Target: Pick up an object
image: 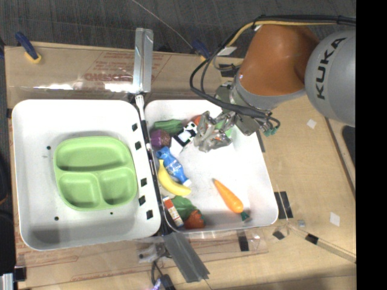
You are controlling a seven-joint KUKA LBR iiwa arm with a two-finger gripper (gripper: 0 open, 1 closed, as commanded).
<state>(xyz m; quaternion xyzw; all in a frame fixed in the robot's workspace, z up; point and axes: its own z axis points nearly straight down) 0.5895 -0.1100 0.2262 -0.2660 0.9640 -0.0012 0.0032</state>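
Now the arm is in over the right bin (pixel 266 180), its gripper (pixel 211 136) low at the bin's upper middle, right by a black-and-white item (pixel 186 134) and a dark green vegetable (pixel 168 125). From where I'm standing I can't tell whether the claw is released or clenched; it's all metal glare and cables down there, and nothing shows clearly held.

Plenty to choose from. Along the left wall of that bin there's a purple piece (pixel 160 139), a blue-and-white packet (pixel 172 165), a banana (pixel 172 185), and at the bottom corner a red and green cluster (pixel 186 212). Out in the open lies the carrot (pixel 228 196), well apart from the rest.

That carrot looks the easy pick to me. It's toy food by the look of it, likely light, stiff plastic, a bit slick and tapered. I'd close across its thick middle, not the narrow tip, or it may squirt out. The banana is curved and pressed beside the packet, a tighter fit.

Over in the left bin (pixel 24 162) sits a green divided tray (pixel 94 173).
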